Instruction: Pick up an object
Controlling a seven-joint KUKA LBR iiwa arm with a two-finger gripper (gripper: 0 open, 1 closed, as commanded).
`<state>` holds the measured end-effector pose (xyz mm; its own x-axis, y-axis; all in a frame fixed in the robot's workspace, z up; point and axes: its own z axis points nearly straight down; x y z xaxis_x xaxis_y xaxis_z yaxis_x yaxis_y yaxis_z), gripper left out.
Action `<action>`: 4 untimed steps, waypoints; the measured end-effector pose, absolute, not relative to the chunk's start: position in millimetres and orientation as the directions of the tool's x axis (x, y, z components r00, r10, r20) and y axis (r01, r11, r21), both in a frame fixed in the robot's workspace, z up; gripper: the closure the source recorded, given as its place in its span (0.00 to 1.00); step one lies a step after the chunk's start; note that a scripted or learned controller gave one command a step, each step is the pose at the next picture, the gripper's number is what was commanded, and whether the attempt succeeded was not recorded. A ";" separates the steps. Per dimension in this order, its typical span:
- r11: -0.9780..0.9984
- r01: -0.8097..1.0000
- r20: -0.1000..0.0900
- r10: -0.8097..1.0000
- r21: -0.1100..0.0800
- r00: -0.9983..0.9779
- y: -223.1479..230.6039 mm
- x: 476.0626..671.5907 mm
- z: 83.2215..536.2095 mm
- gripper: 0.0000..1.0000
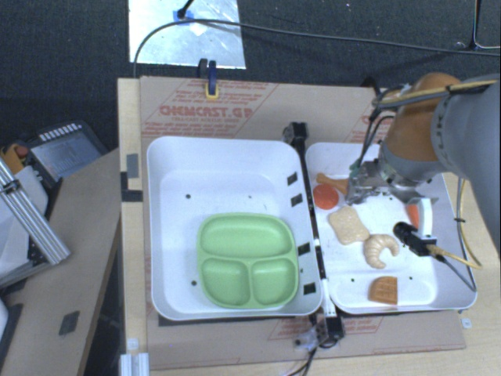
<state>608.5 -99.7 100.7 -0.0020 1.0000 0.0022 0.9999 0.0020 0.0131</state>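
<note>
In the camera view, the arm (462, 131) reached in from the right, with its gripper (362, 189) low over the back left part of the right bin (450, 292). A red disc (326, 197) lay just beside the gripper on its left, and a pale toast (347, 225) lay just in front of it. These two looked the likeliest targets. A croissant (381, 249) lay near the toast, and a brown chunk (383, 290) sat closer to the front wall. The left bin (180, 171) held a green tray (246, 258), well apart from the gripper.

By this showing the pick was not yet made. Every item lay on the bin floor and nothing was raised, so gripping and lifting were left to do.

Whether the claw was spread or pressed together could not be told, as its tip was small and blurred against the wrist. It was unclear whether it touched the disc. An orange piece (412, 213) beside the wrist was partly covered and hard to name.
</note>
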 end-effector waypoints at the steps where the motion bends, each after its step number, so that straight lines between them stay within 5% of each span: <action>1: 0.004 1.000 -0.001 1.000 0.008 -0.004 -100.6 611.4 165.8 1.00; 2: 0.006 1.000 -0.001 1.000 0.008 -0.006 -90.4 613.1 223.1 1.00; 3: 0.005 1.000 0.000 1.000 0.003 -0.005 -90.4 614.0 228.6 1.00; 4: 0.008 1.000 0.001 1.000 -0.001 -0.008 -50.3 588.1 220.6 1.00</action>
